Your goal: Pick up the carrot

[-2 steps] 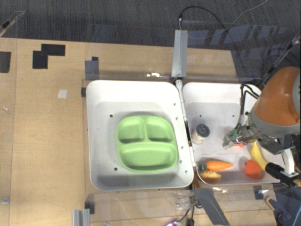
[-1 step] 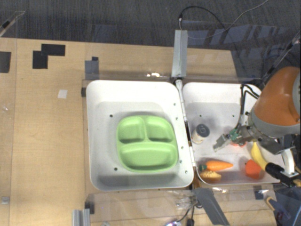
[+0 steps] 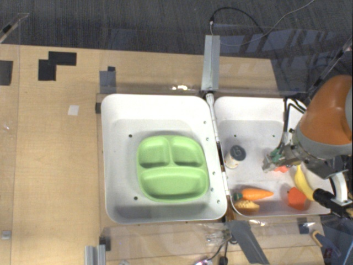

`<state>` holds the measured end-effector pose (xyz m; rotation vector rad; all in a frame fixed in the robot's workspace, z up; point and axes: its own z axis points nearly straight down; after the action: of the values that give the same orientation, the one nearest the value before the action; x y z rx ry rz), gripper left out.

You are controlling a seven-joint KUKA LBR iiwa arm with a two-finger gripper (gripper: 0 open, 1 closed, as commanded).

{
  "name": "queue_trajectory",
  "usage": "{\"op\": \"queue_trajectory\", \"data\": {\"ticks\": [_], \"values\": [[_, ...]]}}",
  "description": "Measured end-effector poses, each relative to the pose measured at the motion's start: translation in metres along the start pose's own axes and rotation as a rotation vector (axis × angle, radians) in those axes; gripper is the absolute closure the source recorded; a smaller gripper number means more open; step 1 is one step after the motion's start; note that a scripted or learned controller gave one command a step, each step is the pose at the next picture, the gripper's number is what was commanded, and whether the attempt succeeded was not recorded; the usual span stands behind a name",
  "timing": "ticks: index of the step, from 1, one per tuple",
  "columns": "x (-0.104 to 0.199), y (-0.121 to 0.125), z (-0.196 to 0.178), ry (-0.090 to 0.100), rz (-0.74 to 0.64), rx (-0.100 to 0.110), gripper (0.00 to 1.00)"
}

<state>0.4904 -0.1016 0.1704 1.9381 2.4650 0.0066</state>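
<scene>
The carrot (image 3: 257, 194), orange with a green tip at its left end, lies flat near the front wall of the right bin (image 3: 251, 120). My gripper (image 3: 274, 160) hangs over the right side of that bin, up and to the right of the carrot and apart from it. The grey arm with its orange band (image 3: 328, 115) reaches in from the right and hides the bin's right wall.
A corn cob (image 3: 246, 205) lies just in front of the carrot. A banana (image 3: 301, 180), an orange-red fruit (image 3: 297, 199) and a small red piece (image 3: 282, 169) sit by the gripper. A small grey-capped jar (image 3: 236, 154) stands mid-bin. A green divided plate (image 3: 172, 167) is in the left bin.
</scene>
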Motion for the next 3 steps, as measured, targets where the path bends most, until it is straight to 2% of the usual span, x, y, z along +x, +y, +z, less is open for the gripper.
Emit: {"op": "queue_trajectory", "data": {"ticks": [1, 2, 3], "values": [[0.0, 0.0, 0.0, 0.0, 0.001, 0.0, 0.0], [0.012, -0.002, 0.057, 0.003, 0.03, 0.008, 0.0], [-0.027, -0.011, 0.048, 0.002, 0.228, 0.008, 0.0]]}}
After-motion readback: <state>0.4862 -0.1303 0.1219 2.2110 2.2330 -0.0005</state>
